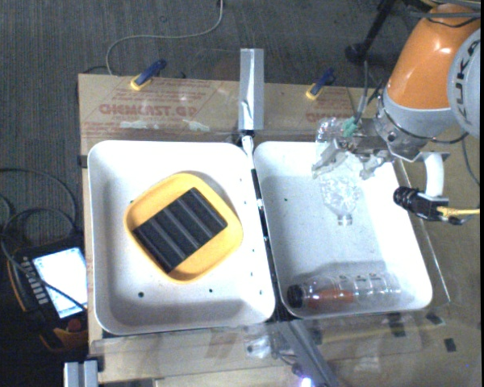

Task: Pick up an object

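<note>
The two-finger gripper (344,153) hangs over the far part of the right-hand shallow white bin (294,216), close to its back wall, with the grey and orange arm (431,63) reaching in from the right. Directly under and around the gripper sits a clear, crumpled plastic piece (340,190), see-through against the white floor; it seems to run up between the metal parts of the gripper, but its transparency blurs every edge, so I cannot tell whether the gripper is spread or pinched together, nor whether it has hold of that piece.

Judging by this, the step in hand is the grasp itself or the first lift of the clear piece. The next move calls for a slow, straight rise so that a light, slippery thing either comes up cleanly or is shown to have been missed.

Farther out, a clear plastic bottle with a dark cap and reddish contents (343,290) lies on its side along the near wall of the same bin, well apart from the gripper. In the left-hand white bin (113,297) rests a yellow rounded-square pad with a black ribbed top (184,226), lying turned at an angle and untouched. Both remain as candidates if this try fails.
</note>
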